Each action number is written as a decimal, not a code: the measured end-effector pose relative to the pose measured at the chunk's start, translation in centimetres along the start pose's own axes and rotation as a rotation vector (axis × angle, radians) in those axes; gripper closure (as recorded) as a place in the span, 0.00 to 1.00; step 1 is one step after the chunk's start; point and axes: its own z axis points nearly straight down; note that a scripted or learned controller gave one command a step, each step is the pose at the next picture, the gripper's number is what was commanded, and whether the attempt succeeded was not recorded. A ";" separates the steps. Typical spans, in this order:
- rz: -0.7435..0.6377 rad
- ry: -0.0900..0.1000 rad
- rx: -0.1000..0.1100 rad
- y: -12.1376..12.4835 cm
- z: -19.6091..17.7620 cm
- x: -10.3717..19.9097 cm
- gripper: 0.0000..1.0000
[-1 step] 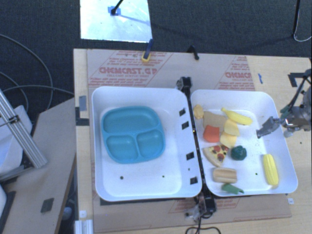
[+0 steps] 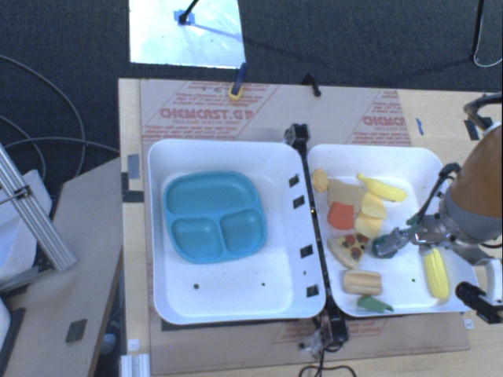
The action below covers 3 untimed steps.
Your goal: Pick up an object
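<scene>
Lowest in the right bin [image 2: 428, 159]: green pepper [image 2: 374, 305], bread roll [image 2: 362, 281]. Above, pizza slice [image 2: 348, 248] beside the gripper [image 2: 387, 246], grip state unclear. Probably light rigid plastic; best pinched across its narrow width.

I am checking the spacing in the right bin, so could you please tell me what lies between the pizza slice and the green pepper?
In the camera view, a tan bread roll lies between the pizza slice and the green pepper.
</scene>
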 end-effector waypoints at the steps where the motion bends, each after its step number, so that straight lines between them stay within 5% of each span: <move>1: -0.007 -0.003 -0.014 4.2 6.8 5.9 0.00; 2: 0.000 -0.002 -0.022 4.4 5.2 5.6 1.00; 3: 0.001 -0.002 -0.020 4.4 5.2 5.6 0.00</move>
